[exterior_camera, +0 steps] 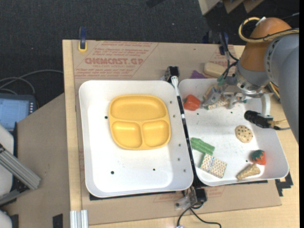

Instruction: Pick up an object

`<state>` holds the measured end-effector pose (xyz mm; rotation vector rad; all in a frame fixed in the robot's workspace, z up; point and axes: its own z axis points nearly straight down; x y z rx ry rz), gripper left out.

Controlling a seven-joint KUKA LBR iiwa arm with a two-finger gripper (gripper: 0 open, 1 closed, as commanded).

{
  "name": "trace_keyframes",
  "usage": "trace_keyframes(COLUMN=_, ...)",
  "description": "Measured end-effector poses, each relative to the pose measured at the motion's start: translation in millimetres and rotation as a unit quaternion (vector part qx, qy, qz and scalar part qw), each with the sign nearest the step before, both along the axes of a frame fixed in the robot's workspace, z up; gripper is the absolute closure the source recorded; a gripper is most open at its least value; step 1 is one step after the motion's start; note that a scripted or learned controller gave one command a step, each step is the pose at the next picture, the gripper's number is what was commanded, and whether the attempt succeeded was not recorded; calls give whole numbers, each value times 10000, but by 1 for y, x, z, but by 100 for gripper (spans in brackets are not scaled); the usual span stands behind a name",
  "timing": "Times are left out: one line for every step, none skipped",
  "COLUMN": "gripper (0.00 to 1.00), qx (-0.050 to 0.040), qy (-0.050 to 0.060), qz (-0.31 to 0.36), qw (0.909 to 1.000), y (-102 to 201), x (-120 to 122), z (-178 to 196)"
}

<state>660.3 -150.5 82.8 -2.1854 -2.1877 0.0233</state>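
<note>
My gripper is low over the far part of the right bin, just right of a small red-orange piece. Nothing shows in its grasp. Further forward in that bin lie a round speckled cookie, a green piece, a checked cracker, a red piece with a green top and a tan wedge.
The left bin holds a yellow divided plate. A black part hangs off the arm over the right bin's right side. A beige block and a purple scrap lie on the cardboard behind the bins.
</note>
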Motion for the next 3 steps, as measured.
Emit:
trace_keyframes(gripper=0, qx=-11, qy=-2, qz=4, qw=10000, y=0, x=0, z=0)
trace_keyframes(gripper=0, qx=-16, qy=-3, qz=4, qw=10000, y=1, x=0, z=0)
trace_keyframes(gripper=0, qx=-16, qy=-3, qz=5, qw=10000, y=1, x=0, z=0)
